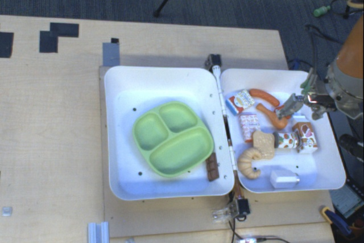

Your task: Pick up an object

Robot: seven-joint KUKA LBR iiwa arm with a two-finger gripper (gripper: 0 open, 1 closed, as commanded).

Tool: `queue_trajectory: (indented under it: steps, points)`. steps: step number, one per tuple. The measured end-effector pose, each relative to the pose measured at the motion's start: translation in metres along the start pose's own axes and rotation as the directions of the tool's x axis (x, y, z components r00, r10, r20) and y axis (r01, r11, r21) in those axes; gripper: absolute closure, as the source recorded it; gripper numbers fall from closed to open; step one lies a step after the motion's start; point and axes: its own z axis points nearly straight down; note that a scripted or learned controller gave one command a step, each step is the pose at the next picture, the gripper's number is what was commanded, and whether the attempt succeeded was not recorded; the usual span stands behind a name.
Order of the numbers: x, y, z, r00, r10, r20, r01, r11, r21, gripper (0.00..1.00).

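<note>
The right bin [330, 176] holds several food toys: an orange sausage [265, 97], an orange carrot [272, 116], a red-and-white packet [241, 101], a pink packet [248, 124], a toast slice [263, 143], a croissant [249, 162], a brown-and-white carton [306, 137] and a white block [284, 180]. My gripper [304, 108] hangs over the bin's upper right part, just right of the carrot and above the carton. Its fingers [290, 106] are spread open with nothing between them.
The left bin [119, 94] carries a green divided plate [173, 138], with a brown bar [211, 168] by its right wall. A black clamp [214, 60] sits where the bins meet at the back. The wooden bench [51, 134] stretches to the left.
</note>
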Motion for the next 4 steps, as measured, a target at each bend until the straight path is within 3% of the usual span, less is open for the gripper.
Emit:
queue_trajectory:
  steps: [1,2,3,4]
  points:
    - [-0.021,0.055,0.121,1.000,0.003,-0.001,-0.003,1.000,0.004,0.00]
    - [-0.027,0.094,0.183,1.000,0.001,0.001,-0.001,1.000,-0.002,0.00]
    - [-0.027,0.096,0.171,1.000,-0.002,0.001,0.002,1.000,-0.008,1.00]
    - [0.049,0.079,0.066,1.000,-0.001,-0.001,0.001,1.000,-0.002,1.00]
